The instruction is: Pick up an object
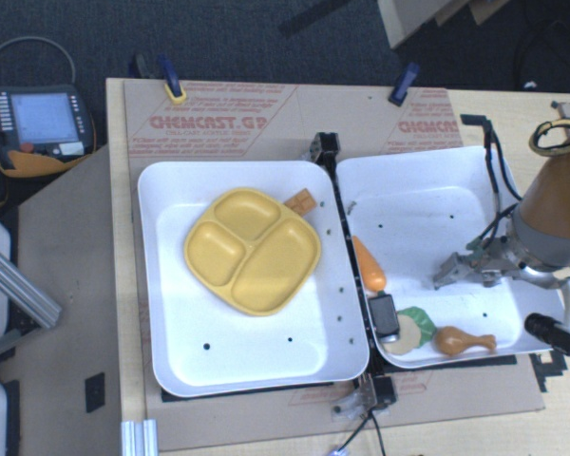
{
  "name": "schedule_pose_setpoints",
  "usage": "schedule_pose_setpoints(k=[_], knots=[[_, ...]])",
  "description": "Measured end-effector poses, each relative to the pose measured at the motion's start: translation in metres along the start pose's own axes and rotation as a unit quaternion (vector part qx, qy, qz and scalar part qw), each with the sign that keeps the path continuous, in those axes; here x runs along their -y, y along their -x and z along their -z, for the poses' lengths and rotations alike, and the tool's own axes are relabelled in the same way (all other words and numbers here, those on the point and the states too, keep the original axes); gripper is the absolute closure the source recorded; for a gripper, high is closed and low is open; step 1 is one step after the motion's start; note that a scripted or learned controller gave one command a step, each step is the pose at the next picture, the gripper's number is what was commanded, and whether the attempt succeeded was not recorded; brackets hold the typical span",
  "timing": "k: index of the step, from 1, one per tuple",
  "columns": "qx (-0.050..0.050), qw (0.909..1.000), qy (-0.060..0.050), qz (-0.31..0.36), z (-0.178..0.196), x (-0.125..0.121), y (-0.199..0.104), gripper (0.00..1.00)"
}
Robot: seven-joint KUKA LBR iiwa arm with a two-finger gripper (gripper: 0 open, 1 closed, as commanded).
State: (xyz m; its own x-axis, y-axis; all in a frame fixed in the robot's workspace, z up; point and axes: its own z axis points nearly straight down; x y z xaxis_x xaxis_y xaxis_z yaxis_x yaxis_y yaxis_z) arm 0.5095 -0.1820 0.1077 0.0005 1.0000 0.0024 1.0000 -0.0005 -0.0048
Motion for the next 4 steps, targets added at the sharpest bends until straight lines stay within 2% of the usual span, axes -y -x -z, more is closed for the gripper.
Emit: schedule_pose_setpoints(k=[1, 2, 4], knots=[[0.001, 1.0000, 0.002, -0.001, -0.019, -0.001, 0.002, 0.00], [0.000, 1.0000, 0.008, 0.000, -0.004, -0.006, 0.000, 1.00], [0.003, 1.0000, 0.006, 0.001, 0.093, 0.002, 0.002, 1.00]])
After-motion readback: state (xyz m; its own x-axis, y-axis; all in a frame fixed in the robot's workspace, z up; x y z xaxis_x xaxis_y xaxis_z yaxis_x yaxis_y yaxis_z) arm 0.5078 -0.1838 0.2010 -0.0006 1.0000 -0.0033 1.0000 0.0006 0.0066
